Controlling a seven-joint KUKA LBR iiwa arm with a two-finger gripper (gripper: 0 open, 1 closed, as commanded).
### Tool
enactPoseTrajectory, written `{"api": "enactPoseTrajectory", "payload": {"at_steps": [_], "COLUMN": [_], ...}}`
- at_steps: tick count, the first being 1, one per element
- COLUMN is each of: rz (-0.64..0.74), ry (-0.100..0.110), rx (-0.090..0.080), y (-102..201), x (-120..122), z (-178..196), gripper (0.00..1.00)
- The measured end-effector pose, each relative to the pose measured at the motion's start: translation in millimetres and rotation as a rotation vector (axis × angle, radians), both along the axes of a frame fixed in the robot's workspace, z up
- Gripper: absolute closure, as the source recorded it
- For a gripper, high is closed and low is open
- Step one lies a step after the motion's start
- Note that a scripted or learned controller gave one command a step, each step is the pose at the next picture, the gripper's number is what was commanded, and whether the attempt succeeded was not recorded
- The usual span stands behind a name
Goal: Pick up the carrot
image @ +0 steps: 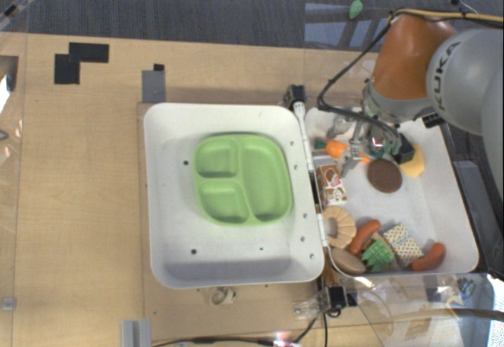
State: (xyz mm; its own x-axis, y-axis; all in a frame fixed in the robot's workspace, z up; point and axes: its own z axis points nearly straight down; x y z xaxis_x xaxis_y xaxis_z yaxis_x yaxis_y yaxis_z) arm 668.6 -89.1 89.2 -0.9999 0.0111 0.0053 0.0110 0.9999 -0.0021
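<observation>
Fingers of my gripper hang low over the right bin, near its upper left corner; whether they are parted or closed I cannot tell from this slanted overhead view, since the wrist and its orange band crowd the area. Nothing is visibly held between them.

Carrot: a small orange piece lying on the bin floor just to the camera's left of my fingertips, close to the wall shared with the left bin. It looks nearly touching the fingers, but I cannot say whether there is contact. So little of it shows that its long axis is uncertain; it seems to run roughly left to right in the view, with the nearer end toward me.

Neighbours: a brown disc just below and right of the fingers, a yellow piece beside it, and a small printed box below the carrot. Further food items sit along the bin's lower edge, well apart. The green divided plate occupies the left bin.

Judgement: the grasp is not yet made. The deciding relation is lateral: the carrot lies to the view's left of the fingers, toward the dividing wall, so the coming move likely calls for a short shift that way before closing, with the wall leaving little room.
</observation>
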Motion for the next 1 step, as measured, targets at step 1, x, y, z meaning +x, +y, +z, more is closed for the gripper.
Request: {"api": "enactPoseTrajectory", "payload": {"at_steps": [1], "rz": [-0.323], "ry": [-0.023], "rx": [-0.007], "y": [-6.3], "x": [-34.1], "z": [0.9], "gripper": [0.00]}}
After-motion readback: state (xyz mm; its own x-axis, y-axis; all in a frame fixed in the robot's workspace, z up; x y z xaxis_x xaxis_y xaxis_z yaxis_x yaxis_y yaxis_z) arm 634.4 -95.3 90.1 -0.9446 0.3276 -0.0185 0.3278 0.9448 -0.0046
